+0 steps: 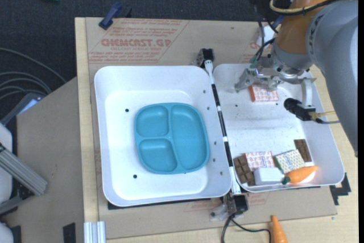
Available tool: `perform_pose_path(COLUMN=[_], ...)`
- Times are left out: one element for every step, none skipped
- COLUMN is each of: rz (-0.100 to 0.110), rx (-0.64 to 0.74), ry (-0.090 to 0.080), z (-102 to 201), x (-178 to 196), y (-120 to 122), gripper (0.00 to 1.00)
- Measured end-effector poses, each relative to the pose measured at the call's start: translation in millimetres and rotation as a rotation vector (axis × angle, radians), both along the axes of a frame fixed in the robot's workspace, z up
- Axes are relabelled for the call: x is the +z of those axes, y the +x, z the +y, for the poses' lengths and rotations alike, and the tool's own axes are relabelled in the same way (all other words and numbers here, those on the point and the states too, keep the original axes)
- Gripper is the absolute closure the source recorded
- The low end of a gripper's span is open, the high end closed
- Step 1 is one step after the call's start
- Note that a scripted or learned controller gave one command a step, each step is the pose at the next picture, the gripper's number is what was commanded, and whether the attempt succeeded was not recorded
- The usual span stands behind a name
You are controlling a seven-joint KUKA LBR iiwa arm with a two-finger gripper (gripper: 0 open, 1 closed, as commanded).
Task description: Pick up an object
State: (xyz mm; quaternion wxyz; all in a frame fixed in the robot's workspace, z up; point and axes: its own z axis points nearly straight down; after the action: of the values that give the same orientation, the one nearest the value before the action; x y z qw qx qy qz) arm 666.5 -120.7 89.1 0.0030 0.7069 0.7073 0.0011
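Camera view, single entry.

Bench [170, 37]: flat brown board, printed with red lettering along its far part; two shallow white bins are carried side by side on it.

Left bin [108, 122]: smooth white plastic, rounded corners. One item is held: a turquoise plate [170, 138], glossy, rounded-rectangular, divided into three compartments, lying flat near the middle.

Right bin [261, 122]: same white plastic, its floor speckled with dark flecks. Contents, far end: a small flat packet [264, 94] with red-and-white print, lying just under the tool. Contents, near corner, clustered and touching: a brown segmented bar [243, 168], a second red-and-white printed packet [259, 158], a white block [268, 176], a yellowish wrapped piece [289, 160], a dark brown bar [303, 149], and an orange carrot-shaped item [301, 174] with a green tip.

Arm [335, 37]: grey, smooth, with an orange band, reaching in from the right.

Tool [260, 80]: metallic, positioned low over the far end of the right bin, directly above the small flat packet. Whether its fingers are apart or together cannot be told; nothing is seen between them.
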Motion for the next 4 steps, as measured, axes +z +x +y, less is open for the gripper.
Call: perform_pose_path(rz=[-0.006, -0.005, -0.008, -0.007], rx=[0.001, 0.001, 0.002, 0.002], ry=[-0.005, -0.005, -0.005, -0.005], z=[-1.2, -1.1, -0.8, -0.8], x=[11.6, 11.4, 21.9, 21.7], y=[1.3, 1.1, 1.8, 1.7], gripper=[1.0, 0.0, 1.0, 0.0])
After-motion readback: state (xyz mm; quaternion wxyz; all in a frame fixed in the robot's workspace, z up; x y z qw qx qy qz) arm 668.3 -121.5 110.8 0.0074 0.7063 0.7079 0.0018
